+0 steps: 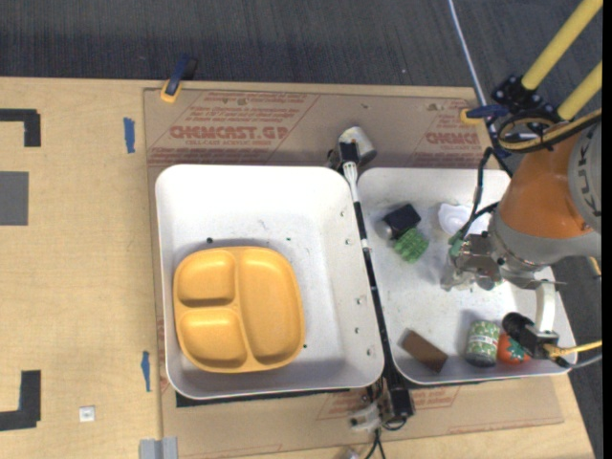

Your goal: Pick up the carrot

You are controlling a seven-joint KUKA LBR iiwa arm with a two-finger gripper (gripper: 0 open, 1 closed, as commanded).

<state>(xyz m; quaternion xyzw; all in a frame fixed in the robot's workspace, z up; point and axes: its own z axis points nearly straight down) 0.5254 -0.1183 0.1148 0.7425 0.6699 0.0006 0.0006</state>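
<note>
Carrot is your target: a small orange shape in the front right corner of the right bin, close to both rims and partly hidden by the robot's own hardware.

Reading from the left, the left bin holds only a yellow plate toward its front left; you have no business there. In the right bin, a black block and a green piece touch each other near the back left. A brown block lies at the front edge. The gripper hangs over the bin's middle, in front of a white thing; you cannot tell whether it is spread or pressed together. A can stands just left of the carrot, touching it or nearly so.

Judged from this, you should move toward the front right corner and come down steeply. The corner walls and the can leave little room, so close along the free direction. The bare floor between gripper and can is your clear path; keep off the rims.
</note>
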